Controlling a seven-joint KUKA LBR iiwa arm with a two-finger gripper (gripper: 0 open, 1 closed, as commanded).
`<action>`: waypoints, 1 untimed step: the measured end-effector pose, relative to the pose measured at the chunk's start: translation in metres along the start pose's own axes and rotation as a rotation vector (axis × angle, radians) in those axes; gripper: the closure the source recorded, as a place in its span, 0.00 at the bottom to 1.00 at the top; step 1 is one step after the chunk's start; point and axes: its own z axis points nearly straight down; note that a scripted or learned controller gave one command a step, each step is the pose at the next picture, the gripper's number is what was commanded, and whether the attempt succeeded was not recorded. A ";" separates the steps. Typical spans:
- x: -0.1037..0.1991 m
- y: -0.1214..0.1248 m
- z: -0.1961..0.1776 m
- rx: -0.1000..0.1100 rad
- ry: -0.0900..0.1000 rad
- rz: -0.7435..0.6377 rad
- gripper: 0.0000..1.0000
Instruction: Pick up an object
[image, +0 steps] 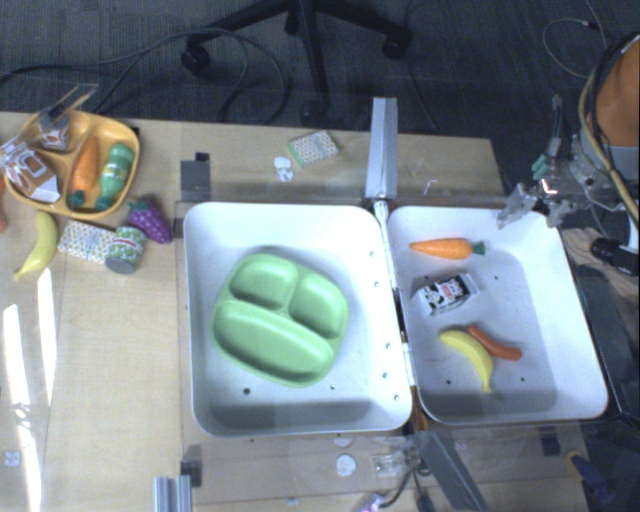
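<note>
The gripper (528, 200) hangs at upper right, off the right bin (580, 330) — state unclear — leaving carrot (440, 248), carton (443, 293) and banana (470, 352) unobstructed.

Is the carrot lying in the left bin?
No. The carrot lies in the right bin; the left bin holds a green tray.

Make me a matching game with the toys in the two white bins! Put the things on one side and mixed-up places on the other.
Things:
1. green plate
2. carrot
3. banana
4. black and white carton

Places:
A. middle of the right bin
B. far end of the right bin
C. left bin
D. near end of the right bin, touching a small orange-red toy

Pairs: 1-C, 2-B, 3-D, 4-A
</note>
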 end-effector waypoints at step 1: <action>0.014 -0.021 -0.026 0.000 0.000 -0.061 0.00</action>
